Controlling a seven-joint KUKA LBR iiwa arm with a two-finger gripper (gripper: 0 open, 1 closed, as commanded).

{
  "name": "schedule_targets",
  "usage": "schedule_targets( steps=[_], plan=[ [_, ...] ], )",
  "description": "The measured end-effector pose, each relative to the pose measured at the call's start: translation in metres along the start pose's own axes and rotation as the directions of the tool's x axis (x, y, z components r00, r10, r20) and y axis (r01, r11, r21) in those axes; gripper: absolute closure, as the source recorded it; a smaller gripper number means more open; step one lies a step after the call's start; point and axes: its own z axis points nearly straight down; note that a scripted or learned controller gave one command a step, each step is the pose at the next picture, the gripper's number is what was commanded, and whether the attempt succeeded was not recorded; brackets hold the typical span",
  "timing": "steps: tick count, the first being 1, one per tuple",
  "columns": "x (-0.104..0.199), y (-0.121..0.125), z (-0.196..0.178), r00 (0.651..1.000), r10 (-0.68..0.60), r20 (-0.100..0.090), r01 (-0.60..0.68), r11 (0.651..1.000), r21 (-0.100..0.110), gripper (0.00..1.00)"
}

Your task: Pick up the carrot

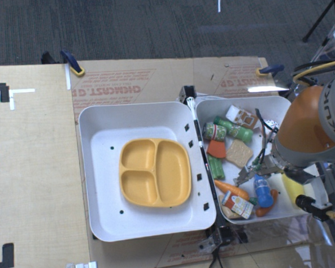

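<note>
**Arm low over the crowded right bin, carrot lying at its lower left**

A pale wooden bench (29, 184) fills the left of the view, with black angle marks and white tape on it. Beyond its far edge lies dark grey carpet (149, 18). A sheet of brown cardboard (125, 85) lies under both bins, pinned by a blue and yellow clamp (72, 63) at its 10 o'clock corner and another clamp (271, 70) at 2 o'clock.

The left bin (97, 180) holds a yellow divided plate (155, 172) near its middle, with three compartments.

The right bin (285, 211) is crowded. A green bottle (234, 129) lies at 12 o'clock, a small printed box (241, 116) just above it. A red wedge (216, 148) and a tan slice of bread (239, 153) sit near the centre, and a green piece (216, 168) lies along the left wall. The carrot (233, 188) lies at about 7 o'clock in this bin, orange, tilted, its thick end towards the centre. Just below it is a red and white packet (238, 204); a blue bottle (263, 191) stands just to its right.

The arm (306, 130) reaches in from 3 o'clock, its orange band large over the bin's right side. The gripper (250, 174) points towards 8 o'clock, its tips near the carrot's thick end. Whether it is open or closed cannot be told.
</note>
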Motion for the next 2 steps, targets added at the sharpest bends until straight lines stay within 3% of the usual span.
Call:
schedule_targets(
  steps=[1,2],
  plan=[
    [0.061,-0.01,-0.1,0.992,0.127,0.001,-0.127,0.992,0.0,0.0],
    [0.029,-0.013,-0.008,0.979,0.205,-0.001,-0.205,0.979,-0.011,0.0]
  ],
)
